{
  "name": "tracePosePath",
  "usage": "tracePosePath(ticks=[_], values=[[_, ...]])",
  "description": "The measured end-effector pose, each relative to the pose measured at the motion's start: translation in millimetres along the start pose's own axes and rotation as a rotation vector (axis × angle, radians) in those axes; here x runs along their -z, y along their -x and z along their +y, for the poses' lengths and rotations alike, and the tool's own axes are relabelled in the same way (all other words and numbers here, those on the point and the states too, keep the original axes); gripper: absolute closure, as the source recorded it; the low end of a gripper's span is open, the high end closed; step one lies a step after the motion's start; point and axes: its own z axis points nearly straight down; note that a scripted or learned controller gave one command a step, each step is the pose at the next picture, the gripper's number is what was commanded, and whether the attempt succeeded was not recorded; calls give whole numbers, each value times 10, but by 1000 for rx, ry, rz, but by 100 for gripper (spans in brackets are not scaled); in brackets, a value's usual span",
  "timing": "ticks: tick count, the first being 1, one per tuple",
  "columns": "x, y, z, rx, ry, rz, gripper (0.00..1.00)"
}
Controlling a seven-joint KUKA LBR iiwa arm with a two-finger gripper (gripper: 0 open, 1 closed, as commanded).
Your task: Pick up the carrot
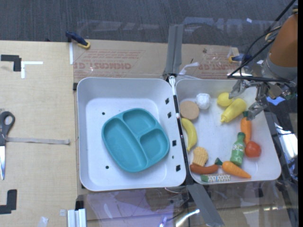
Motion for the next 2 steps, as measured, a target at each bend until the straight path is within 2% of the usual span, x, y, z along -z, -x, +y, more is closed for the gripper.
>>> tracePosePath(ticks=[1, 2], values=[[-374, 66, 14, 121, -8, -18, 0], [-415, -184, 245, 348, 1, -22, 0]])
